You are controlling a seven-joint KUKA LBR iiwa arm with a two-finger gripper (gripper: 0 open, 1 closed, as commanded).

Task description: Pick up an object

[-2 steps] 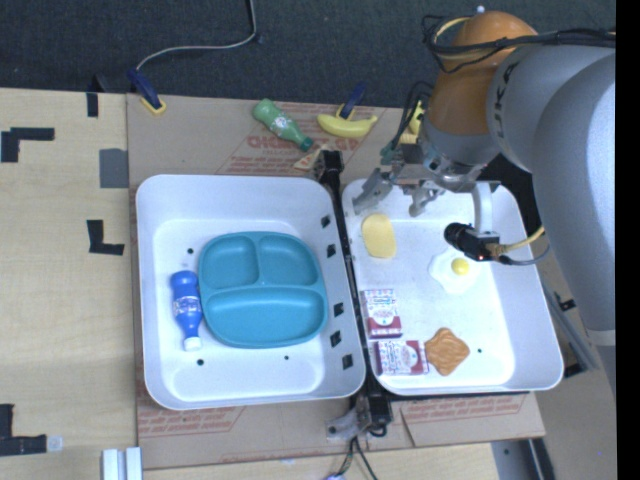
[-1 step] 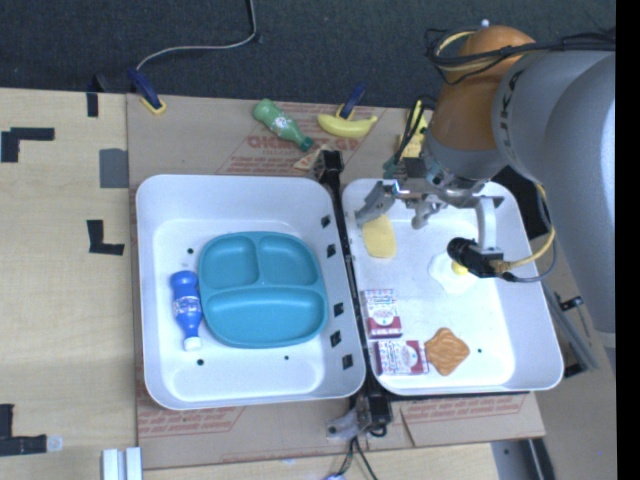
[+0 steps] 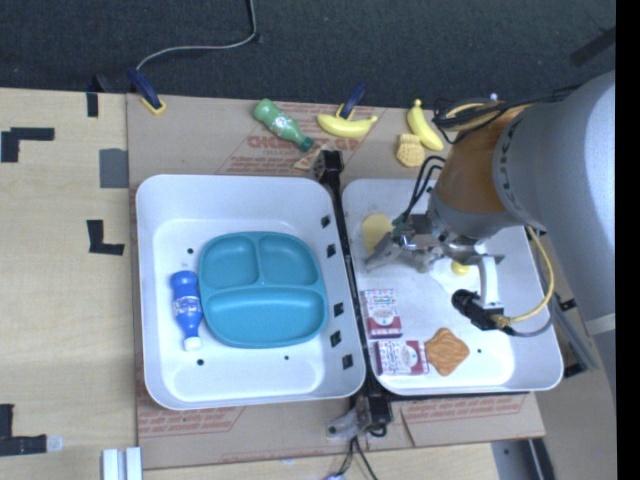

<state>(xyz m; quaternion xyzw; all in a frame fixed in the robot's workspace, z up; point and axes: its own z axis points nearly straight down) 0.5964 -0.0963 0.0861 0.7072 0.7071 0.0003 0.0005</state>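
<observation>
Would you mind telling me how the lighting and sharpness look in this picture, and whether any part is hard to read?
Camera view: even, soft light with faint shadows; the white bins look bright but keep their edges; the arm near the lens is blurred; the gripper is soft, so its fingers are unclear; print on the packets is too small to read.

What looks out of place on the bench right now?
Four items lie outside the bins on the cardboard behind them: a green bottle, two bananas and a yellowish waffle-like piece. In the left bin, a blue bottle lies on its side beside the blue tray.
</observation>
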